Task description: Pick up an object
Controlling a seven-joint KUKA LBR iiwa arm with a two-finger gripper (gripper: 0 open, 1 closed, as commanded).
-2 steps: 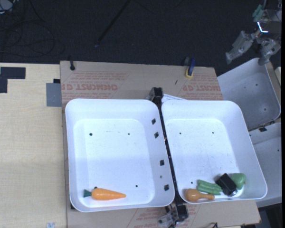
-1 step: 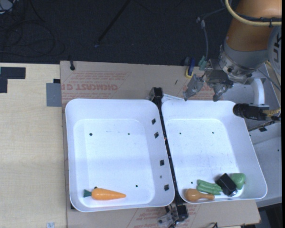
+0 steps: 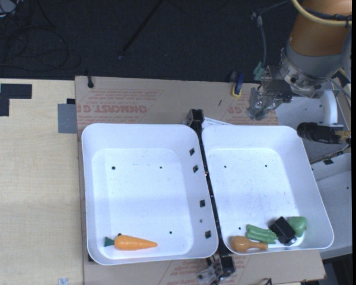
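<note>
bins: two, white (image 3: 141, 136) (image 3: 258, 136)
carrot (image 3: 134, 243): one — left bin, lying crosswise, tip rightward
right bin corner: four items clustered
end effector (image 3: 258, 107): above bins — grip state unclear

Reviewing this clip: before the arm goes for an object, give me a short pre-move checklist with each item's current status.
1. Targets present: ok. A carrot lies in the left bin; a green pod, an orange-tan piece, a black block and a green piece sit in the right bin.
2. Gripper clear of bins: ok, it is above the cardboard past the right bin's far rim.
3. Gripper carrying nothing: cannot tell.
4. Carrot isolated for a clean grasp: ok, nothing touches it.
5. Right-bin items separated: not ok, they crowd the near corner, with the black block against the green piece.
</note>
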